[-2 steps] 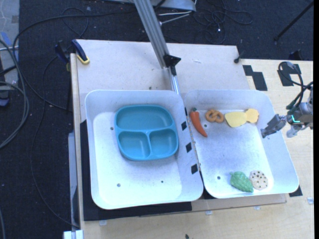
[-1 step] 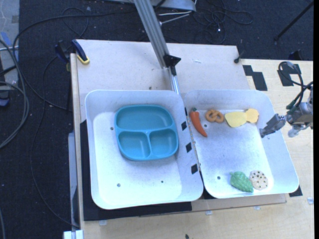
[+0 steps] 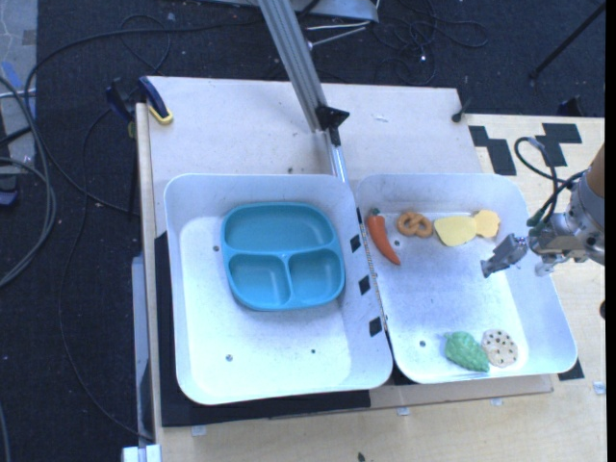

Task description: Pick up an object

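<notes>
On my feed the left bin (image 3: 192, 354) holds a blue tray (image 3: 284, 256). In the right bin (image 3: 433, 296) I see a carrot (image 3: 384, 240) by the divider, then a pretzel (image 3: 415, 223), a yellow piece (image 3: 465, 228), and lower down a green item (image 3: 467, 351) touching a cookie (image 3: 499, 347). The claw (image 3: 515, 254) hovers at the right rim; I cannot tell its state, and nothing shows in it.
</notes>
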